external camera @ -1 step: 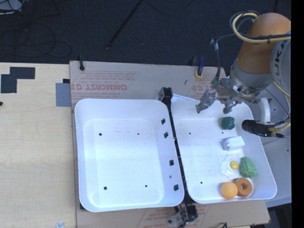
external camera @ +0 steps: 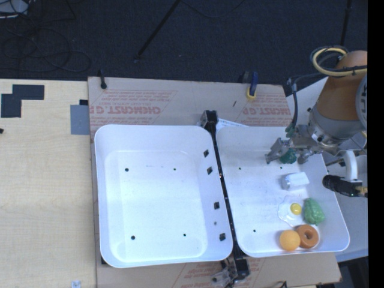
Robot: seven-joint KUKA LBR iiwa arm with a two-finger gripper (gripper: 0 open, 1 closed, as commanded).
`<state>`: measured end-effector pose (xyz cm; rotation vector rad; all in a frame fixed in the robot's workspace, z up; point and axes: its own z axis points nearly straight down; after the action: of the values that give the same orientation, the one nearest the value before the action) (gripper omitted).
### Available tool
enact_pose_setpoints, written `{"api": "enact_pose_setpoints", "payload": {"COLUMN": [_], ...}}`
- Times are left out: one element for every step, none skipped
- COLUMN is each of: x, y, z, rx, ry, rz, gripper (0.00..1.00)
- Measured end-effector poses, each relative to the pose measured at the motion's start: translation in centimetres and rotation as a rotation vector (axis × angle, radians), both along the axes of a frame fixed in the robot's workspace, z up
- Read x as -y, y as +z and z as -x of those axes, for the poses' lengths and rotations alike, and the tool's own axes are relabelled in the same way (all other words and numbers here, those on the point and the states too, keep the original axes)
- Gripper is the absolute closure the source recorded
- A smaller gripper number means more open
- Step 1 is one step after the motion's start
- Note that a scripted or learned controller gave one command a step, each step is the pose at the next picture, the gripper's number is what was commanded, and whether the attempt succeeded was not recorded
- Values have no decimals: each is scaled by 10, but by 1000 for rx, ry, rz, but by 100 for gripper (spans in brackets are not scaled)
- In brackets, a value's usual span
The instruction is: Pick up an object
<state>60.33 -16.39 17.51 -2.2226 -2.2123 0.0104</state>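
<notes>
My gripper [external camera: 288, 153] hangs over the upper right part of the right bin [external camera: 258, 233]. A small teal object [external camera: 289, 157] shows between its grey fingers, and the gripper is shut on it. Just below lies a small white and grey block [external camera: 294, 180]. Toward the bin's front right corner sit a toy fried egg [external camera: 291, 210], a green lumpy piece [external camera: 314, 211], an orange ball [external camera: 289, 240] and a brown doughnut [external camera: 309, 236].
The left bin [external camera: 108, 161] stands beside the right one, with a black divider [external camera: 217, 185] between them. The arm's orange band [external camera: 342, 98] rises at the far right. A black handle-like part [external camera: 342, 186] juts over the bin's right rim.
</notes>
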Motion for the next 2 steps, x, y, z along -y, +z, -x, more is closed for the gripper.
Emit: {"api": "enact_pose_setpoints", "payload": {"x": [50,10], "y": [-39,-88], "z": [23,-39], "rx": [3,-11], "ry": [3,5], "rz": [-1,-1], "gripper": [0,0]}}
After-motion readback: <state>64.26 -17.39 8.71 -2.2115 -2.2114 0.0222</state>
